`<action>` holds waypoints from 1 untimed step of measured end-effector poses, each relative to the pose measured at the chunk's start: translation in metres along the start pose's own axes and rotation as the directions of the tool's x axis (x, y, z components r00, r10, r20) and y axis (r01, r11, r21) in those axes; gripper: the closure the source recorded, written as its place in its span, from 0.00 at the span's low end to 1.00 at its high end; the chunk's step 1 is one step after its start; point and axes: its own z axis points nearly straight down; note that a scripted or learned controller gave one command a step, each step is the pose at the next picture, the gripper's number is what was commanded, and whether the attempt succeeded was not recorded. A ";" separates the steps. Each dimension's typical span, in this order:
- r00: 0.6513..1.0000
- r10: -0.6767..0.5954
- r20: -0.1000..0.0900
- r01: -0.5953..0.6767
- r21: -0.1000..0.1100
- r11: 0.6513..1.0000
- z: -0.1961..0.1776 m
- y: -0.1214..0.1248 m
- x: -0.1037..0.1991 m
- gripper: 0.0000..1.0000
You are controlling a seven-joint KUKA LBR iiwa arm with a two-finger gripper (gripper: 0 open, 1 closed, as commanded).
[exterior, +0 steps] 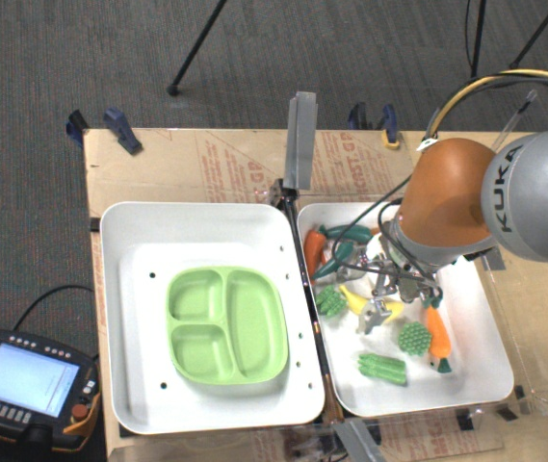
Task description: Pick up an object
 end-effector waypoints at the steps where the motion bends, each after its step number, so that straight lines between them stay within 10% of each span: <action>1: 1.000 0.005 -0.001 -0.005 -0.001 1.000 0.000 0.004 0.013 0.00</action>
